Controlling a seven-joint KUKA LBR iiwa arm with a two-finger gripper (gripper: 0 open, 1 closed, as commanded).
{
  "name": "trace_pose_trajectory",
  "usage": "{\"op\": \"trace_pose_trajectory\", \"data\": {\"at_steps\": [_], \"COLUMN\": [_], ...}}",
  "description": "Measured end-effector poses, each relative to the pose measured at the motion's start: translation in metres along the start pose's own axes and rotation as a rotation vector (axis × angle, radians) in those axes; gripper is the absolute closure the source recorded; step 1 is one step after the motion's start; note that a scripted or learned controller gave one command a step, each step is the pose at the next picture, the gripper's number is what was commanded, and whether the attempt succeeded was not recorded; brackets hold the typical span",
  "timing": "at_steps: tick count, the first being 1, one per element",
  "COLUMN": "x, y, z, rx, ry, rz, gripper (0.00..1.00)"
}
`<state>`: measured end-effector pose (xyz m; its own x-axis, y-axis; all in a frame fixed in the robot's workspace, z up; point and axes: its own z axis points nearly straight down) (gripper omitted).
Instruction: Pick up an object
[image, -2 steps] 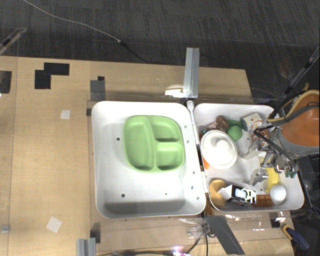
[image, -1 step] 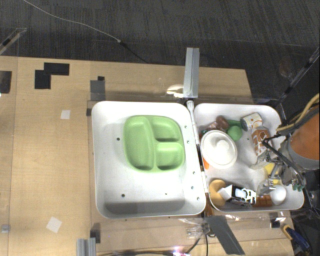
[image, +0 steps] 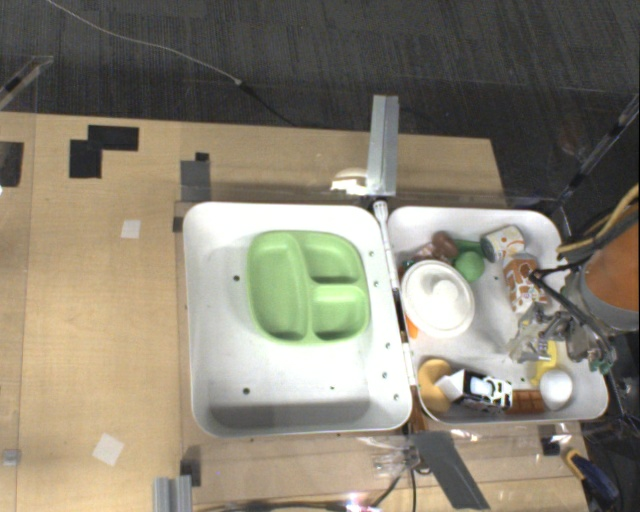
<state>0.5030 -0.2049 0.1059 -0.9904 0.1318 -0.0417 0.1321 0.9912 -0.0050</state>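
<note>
The right bin (image: 545, 222) holds a jumble of objects. A white bowl (image: 437, 295) sits at its left, with a green ball (image: 468, 265) and a brown item (image: 445, 245) behind it. A small carton (image: 502, 241) and a patterned packet (image: 518, 280) lie toward the back right. Along the front lie an orange cup (image: 430, 378), a white-and-black bottle (image: 482, 389) and a white round item (image: 556, 388). My gripper (image: 538, 335) hangs low over the bin's right side, just in front of the patterned packet, and a yellow piece (image: 545, 352) shows at its tip.
The left bin (image: 215, 300) holds a green divided plate (image: 305, 285). A metal post (image: 383, 140) stands behind the divide between the bins. Cables (image: 590, 245) trail along the arm at the right. Wooden bench surface lies to the left.
</note>
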Motion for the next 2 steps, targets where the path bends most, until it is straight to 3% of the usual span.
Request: {"op": "trace_pose_trajectory", "data": {"at_steps": [1,2], "x": [0.0,0.0], "y": [0.0,0.0], "z": [0.0,0.015], "rx": [0.0,-0.002], "ry": [0.001,0.024], "rz": [-0.001,0.076], "gripper": [0.0,0.0]}}
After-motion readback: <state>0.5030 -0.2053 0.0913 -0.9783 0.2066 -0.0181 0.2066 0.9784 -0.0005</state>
